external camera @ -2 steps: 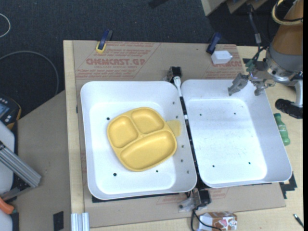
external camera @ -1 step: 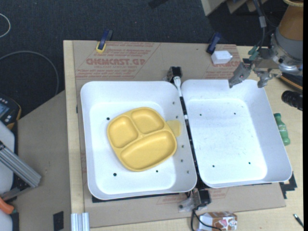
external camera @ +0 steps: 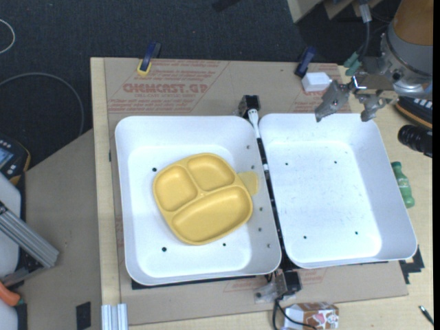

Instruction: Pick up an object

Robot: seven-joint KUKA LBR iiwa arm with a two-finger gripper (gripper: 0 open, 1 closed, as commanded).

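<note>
Camera view: The claw (external camera: 348, 106) hangs above the far edge of the right bin (external camera: 335, 246), near that bin's far left corner. Its two fingers (external camera: 328, 106) are spread apart, and nothing sits between them. The yellow plate (external camera: 201, 198), divided into three compartments, lies flat in the left bin (external camera: 134, 139), slightly right of that bin's centre and well apart from the claw. Both bins rest side by side on the table (external camera: 172, 84).
</note>
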